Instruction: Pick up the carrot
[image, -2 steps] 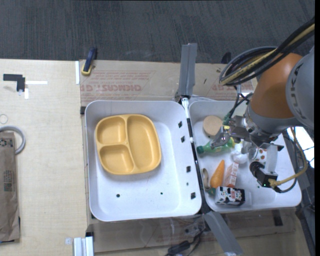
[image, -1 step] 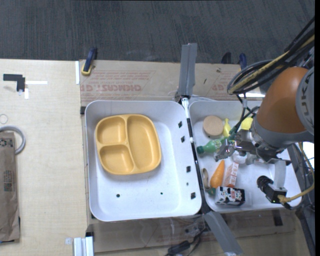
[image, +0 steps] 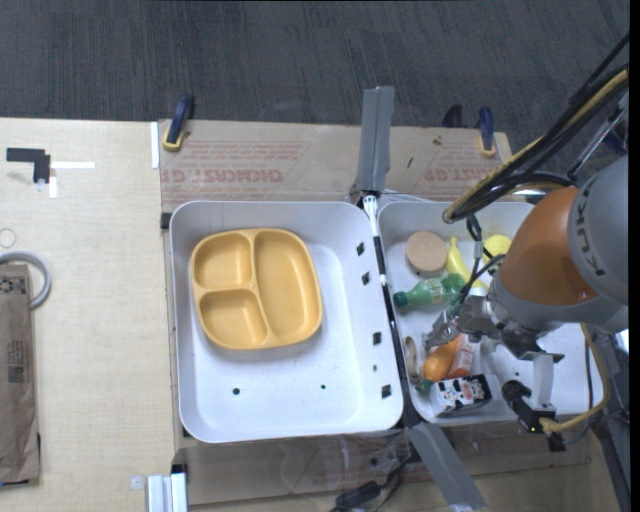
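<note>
Grey arm (image: 610, 215), orange band (image: 548, 250), black and yellow cables, metal claw (image: 455, 330).

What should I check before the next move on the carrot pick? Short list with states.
1. Carrot located, right bin, near its left wall: ok.
2. End effector over the carrot: ok.
3. Carrot between the end effector's fingertips: cannot tell.
4. Clutter clear of the carrot: not ok; green bottle just above it, black-and-white pack just below.
5. Yellow divided plate in left bin, out of the way: ok.
</note>
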